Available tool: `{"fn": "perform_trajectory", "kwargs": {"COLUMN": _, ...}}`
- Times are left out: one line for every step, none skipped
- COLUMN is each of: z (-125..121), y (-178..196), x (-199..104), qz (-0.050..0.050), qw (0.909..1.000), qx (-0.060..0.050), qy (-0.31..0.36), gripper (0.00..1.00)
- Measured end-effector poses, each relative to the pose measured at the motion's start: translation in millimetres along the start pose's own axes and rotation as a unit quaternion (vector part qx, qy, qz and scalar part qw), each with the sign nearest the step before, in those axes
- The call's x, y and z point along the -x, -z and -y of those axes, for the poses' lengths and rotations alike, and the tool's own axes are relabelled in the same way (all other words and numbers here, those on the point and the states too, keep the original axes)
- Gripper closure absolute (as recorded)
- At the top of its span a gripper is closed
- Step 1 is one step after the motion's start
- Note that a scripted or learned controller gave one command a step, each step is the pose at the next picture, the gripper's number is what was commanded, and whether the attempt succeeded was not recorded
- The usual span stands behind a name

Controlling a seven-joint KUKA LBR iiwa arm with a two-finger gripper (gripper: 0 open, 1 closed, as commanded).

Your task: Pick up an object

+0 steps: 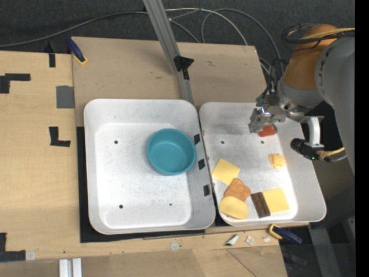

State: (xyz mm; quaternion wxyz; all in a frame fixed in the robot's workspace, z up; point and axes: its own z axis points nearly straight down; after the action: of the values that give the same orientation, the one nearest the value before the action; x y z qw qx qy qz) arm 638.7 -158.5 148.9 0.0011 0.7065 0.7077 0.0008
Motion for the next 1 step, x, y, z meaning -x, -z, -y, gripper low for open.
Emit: {"fn": "perform_trajectory", "kwargs": {"z": 6.4, "y": 54.8, "x": -6.9, "qz": 0.000, "qw": 1.0000, "qx": 0.001, "qy": 0.000, "gripper": 1.00}}
